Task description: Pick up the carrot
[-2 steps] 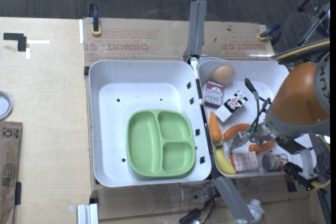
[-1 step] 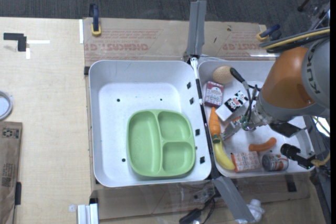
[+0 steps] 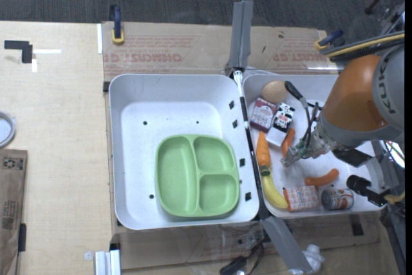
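Carrot (image 3: 262,152) hugs bin wall (image 3: 246,132) — claw (image 3: 291,156) beside.

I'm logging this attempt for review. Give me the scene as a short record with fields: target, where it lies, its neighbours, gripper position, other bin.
target: carrot
location: right bin, along its left wall
neighbours: banana just below its tip; small box above it
gripper: gripper to the carrot's right, apart from it, low over the bin
left bin: left bin holds a green divided plate

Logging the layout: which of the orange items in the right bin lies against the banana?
The carrot by the bin's left wall; its lower end meets the banana.
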